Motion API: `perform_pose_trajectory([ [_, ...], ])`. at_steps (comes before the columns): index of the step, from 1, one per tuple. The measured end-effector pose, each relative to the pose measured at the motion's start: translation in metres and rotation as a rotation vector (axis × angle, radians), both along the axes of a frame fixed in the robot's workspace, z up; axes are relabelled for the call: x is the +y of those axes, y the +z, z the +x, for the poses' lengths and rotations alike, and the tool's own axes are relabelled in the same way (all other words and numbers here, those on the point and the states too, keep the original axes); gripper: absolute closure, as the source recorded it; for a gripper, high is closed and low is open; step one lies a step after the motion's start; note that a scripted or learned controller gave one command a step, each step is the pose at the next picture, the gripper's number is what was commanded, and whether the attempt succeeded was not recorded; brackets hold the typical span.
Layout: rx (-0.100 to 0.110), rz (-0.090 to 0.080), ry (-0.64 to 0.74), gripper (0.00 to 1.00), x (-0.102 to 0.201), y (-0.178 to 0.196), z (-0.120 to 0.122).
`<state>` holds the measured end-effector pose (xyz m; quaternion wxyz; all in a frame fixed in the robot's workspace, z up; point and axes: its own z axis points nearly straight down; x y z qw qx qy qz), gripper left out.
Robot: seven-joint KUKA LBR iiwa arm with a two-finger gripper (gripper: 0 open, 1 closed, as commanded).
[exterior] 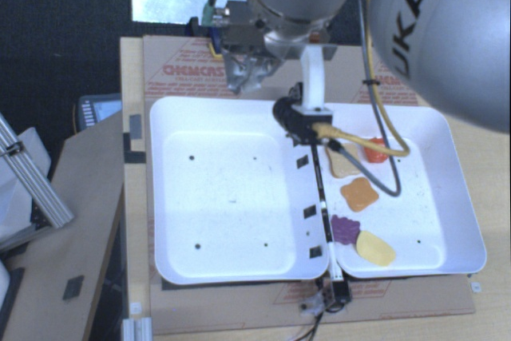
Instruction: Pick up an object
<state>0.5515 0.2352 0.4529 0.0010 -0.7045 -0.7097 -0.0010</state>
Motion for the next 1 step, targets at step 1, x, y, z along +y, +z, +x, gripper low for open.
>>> perform_pose_trajectory([
  [1,-0.01,0.001,-0.002,1.0,-0.0006,0.0758,0.0121],
])
